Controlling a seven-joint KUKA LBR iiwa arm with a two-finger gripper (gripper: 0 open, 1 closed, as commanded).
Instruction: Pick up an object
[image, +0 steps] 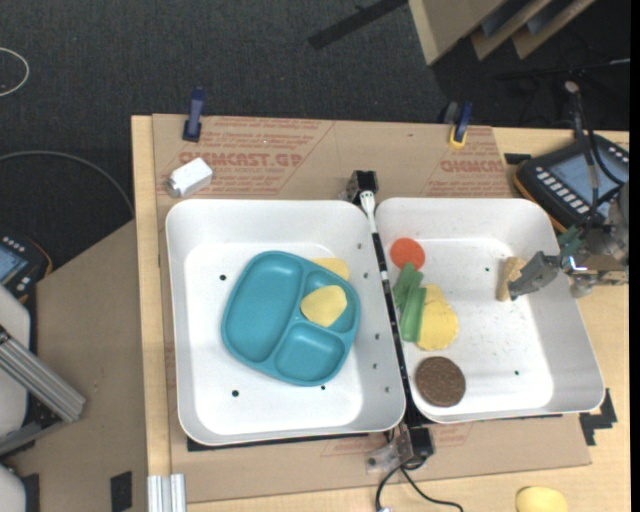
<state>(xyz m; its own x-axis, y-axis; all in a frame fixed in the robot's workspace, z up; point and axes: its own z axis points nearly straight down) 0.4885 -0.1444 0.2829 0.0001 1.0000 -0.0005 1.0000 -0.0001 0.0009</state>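
Observation:
In the right bin (500, 345) several toy foods lie along the left wall: an orange-red round piece (407, 252), a green piece (408, 300), a yellow piece (440, 322) and a brown disc (440, 381). My gripper (516, 279) reaches in over the bin's right side, about a hand's width right of the yellow piece, and touches none of them. The left bin (200, 250) holds a teal divided plate (260, 320) with a pale yellow piece (324, 304) on it. Another yellow piece (335, 268) pokes out from behind the plate's far edge.
A black divider strip (380, 270) runs between the bins. A small white block (190, 177) and two blue clamps (193, 110) (460, 122) sit on the cardboard behind. A dark control pendant (570, 185) lies at the right, and a yellow object (540, 498) at the bottom right.

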